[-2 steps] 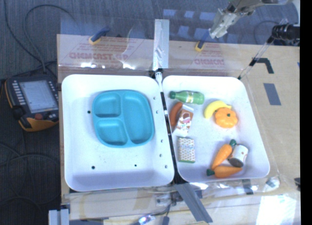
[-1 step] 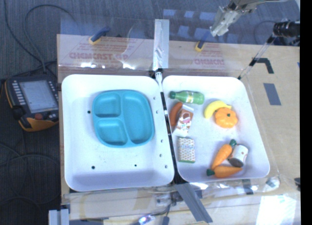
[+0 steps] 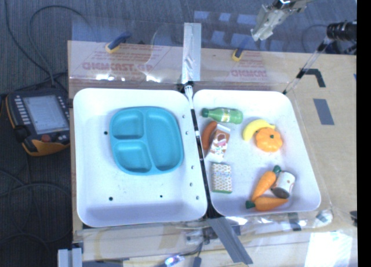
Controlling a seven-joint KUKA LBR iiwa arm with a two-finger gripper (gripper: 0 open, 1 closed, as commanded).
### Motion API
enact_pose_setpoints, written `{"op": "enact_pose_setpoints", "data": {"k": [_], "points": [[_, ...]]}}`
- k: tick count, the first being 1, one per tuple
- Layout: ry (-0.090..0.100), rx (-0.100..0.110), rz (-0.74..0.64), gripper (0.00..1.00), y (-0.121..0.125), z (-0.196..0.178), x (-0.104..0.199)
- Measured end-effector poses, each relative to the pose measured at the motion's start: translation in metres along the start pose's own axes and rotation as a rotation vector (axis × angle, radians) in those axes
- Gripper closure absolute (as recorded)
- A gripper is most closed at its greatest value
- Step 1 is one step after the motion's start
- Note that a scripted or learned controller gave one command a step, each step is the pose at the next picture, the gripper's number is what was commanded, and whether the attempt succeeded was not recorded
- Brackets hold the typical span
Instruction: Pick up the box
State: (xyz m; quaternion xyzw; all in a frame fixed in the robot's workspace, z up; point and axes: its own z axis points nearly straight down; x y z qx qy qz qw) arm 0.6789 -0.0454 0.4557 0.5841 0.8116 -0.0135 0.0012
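Observation:
A small flat box (image 3: 221,178) with a pale checked pattern lies in the right bin (image 3: 301,144), near its left wall and towards the front. Just behind it lies a white and red carton (image 3: 219,145), leaning against a reddish sausage-shaped piece (image 3: 208,135). My gripper (image 3: 262,29) hangs high above the bench behind the right bin's back edge, well away from the box and with nothing in it.
The right bin also holds a green bottle (image 3: 223,115), a banana (image 3: 255,128), an orange (image 3: 268,140), two carrots (image 3: 264,183), and a small can (image 3: 283,184). A blue divided plate (image 3: 145,139) lies in the left bin (image 3: 93,161). A control pendant (image 3: 37,118) sits on the floor to the left.

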Motion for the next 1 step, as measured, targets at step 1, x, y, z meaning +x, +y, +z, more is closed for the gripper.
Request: {"op": "enact_pose_setpoints", "data": {"k": [1], "points": [[0.015,-0.017,-0.164,1.0,-0.0251,0.0859,-0.0494]]}}
